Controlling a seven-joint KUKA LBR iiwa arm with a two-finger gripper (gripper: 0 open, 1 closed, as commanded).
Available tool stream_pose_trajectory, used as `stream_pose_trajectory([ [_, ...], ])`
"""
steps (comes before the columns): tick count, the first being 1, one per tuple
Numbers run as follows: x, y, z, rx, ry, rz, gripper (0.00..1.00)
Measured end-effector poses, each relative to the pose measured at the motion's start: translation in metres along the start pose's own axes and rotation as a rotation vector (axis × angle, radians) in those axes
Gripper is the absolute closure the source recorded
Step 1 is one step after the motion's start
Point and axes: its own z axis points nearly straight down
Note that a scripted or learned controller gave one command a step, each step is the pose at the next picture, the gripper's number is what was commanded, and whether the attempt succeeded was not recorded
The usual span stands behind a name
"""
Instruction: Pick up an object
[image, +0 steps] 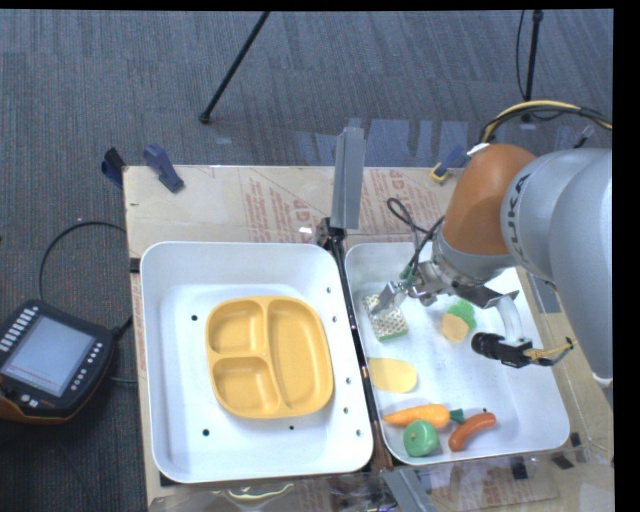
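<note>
Reaching in from the right over the right bin (552, 425), with the gripper (392, 300) low at that bin's upper left, just above a small checkered green-and-white block (388, 320). Fingers look slightly parted and seem to touch the block's top edge, but nothing seen clamped between them, so best taken as released, not yet grasping. Block lying directly beneath and a touch toward the near side of the gripper, close to the wall shared with the left bin (160, 300); no clear long axis, roughly square and tilted. Likely target, judged by nearness: a short straight descent would seem enough. Farther off in the same bin: a yellow-green toy fruit (458, 322) to the right, a flat yellow piece (392, 375) below, and a toy carrot (418, 414), green toy pepper (421, 438) and toy sausage (472, 431) along the near edge. A yellow divided plate (268, 356) in the left bin.
</note>
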Motion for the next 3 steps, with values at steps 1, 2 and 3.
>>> stream_pose_trajectory([
  [1,0.0055,-0.036,-0.0003,-0.001,0.001,0.107,0.0],
  [2,0.0125,-0.0369,0.0051,0.012,0.003,0.089,0.0],
  [3,0.0127,-0.0388,-0.0016,0.019,0.006,0.092,1.0],
])
